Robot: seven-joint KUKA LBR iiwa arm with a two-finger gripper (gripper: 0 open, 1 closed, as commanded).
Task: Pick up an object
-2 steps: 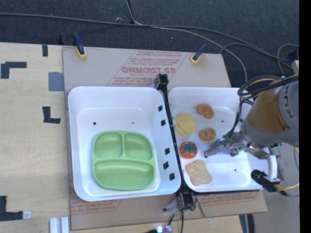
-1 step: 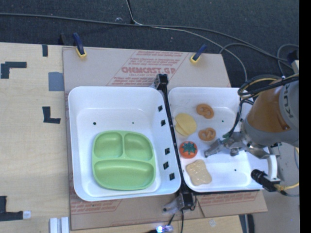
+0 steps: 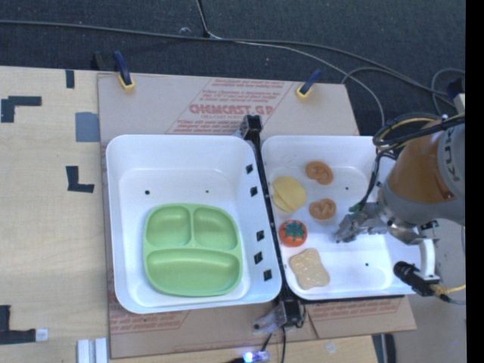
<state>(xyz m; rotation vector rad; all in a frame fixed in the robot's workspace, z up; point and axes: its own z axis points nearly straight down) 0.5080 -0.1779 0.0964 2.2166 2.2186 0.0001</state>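
Toast (image 3: 309, 268) lies nearest, at the lower edge of the right bin (image 3: 355, 151), with the tomato (image 3: 293, 232) just above it.

All the food looks like light, stiff, slick plastic toys. I judge the two pretzels (image 3: 319, 172) easiest, pinched across their narrow width; the flat chip (image 3: 288, 193) offers little edge. The gripper (image 3: 346, 231) hovers low at right of centre, right of the lower pretzel, touching nothing; its spread I cannot tell. The arm (image 3: 423, 176) bends in from the right edge.
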